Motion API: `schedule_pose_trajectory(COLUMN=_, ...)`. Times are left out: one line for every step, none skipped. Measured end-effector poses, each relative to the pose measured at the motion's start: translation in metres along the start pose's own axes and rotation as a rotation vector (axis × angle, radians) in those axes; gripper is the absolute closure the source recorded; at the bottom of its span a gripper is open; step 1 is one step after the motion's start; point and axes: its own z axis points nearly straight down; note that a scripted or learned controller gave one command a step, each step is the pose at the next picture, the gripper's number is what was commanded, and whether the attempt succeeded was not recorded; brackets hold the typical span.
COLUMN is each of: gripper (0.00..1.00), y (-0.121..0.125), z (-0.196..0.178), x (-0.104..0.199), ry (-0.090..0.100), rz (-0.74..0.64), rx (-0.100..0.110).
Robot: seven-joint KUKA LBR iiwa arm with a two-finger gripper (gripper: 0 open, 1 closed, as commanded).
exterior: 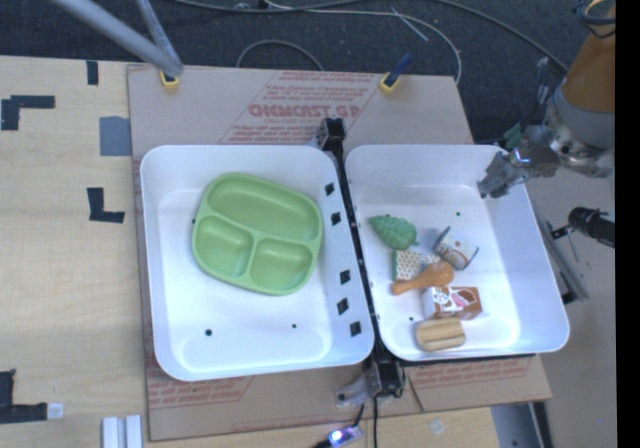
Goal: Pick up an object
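Note:
The right bin [505, 236] holds a cluster of small items: a green leafy piece [393, 230], a small grey can [455, 252], a checkered wedge [410, 262], an orange spoon-like piece [425, 280], a red-and-white packet [459, 302] and a tan bread roll [440, 335]. My gripper [497, 179] hovers over the bin's far right corner, well apart from these items, with nothing visible between its fingers. The arm with its orange band [590, 76] comes in from the right edge.
A green divided plate [258, 233] lies in the left bin [170, 266]. A black divider with clips [345, 236] runs between the bins. Cables and a metal pole [90, 11] cross the dark floor behind the bench.

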Motion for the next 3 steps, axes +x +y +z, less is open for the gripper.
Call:
schedule_pose_trajectory(gripper=1.0, y=0.001, z=-0.025, x=0.001, ry=0.001, rz=0.0, rx=0.002)
schedule_pose_trajectory(gripper=1.0, y=-0.008, z=-0.011, x=0.057, ry=0.003, rz=-0.004, rx=0.007)
schedule_pose_trajectory(gripper=1.0, y=-0.018, z=-0.016, x=0.106, ry=0.003, rz=-0.004, rx=0.006)
